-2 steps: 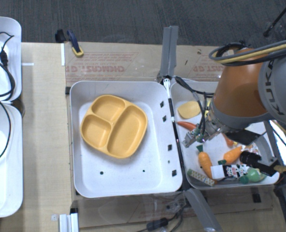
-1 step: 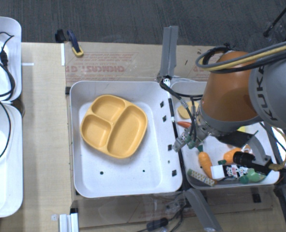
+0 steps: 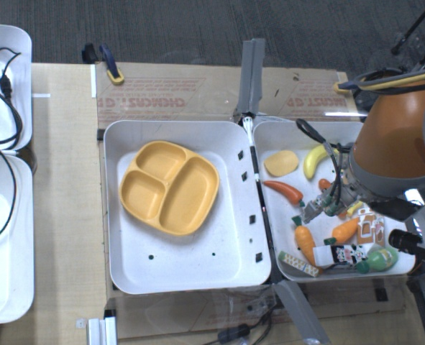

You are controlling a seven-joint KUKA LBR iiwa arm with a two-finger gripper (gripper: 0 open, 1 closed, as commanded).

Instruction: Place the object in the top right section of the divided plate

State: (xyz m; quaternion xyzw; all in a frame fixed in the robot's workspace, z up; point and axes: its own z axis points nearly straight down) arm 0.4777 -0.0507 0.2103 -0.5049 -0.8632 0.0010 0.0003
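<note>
1. Orange plastic marks the divided plate (image 3: pixel 170 187), which lies in the left bin (image 3: pixel 126 264) with all three sections bare; the smaller section farthest toward the top right is the target.
2. Toy foods are scattered in the right bin (image 3: pixel 284 264): a pale yellow potato-like piece (image 3: pixel 281 163), a banana (image 3: pixel 313 160), a red chilli (image 3: pixel 284 190), a carrot (image 3: pixel 305 244), a green piece (image 3: pixel 380 259) and a small printed carton (image 3: pixel 347 254) near the front edge.
3. The picking step is judged to be in hand: nothing has been set on the plate, and the gripper (image 3: pixel 320 207) is lowered among the toys in the right bin, well apart from the plate.
4. Which toy is meant cannot be told; the gripper tip is seen between the chilli and the carrot, just beside both.
5. The state of the fingers cannot be told, since they are small and partly merged with the clutter; no item is seen pinched between them.
6. The arm is seen reaching in from the right, its orange band (image 3: pixel 395 139) bulking over the bin's far corner, with the wrist angled down and leftward toward the bin floor.
7. For the next move, a firm closure on one toy would be called for, then a lift clear of the bin wall, a carry leftward across the divider (image 3: pixel 254 185), and a release over the plate's top right section.
</note>
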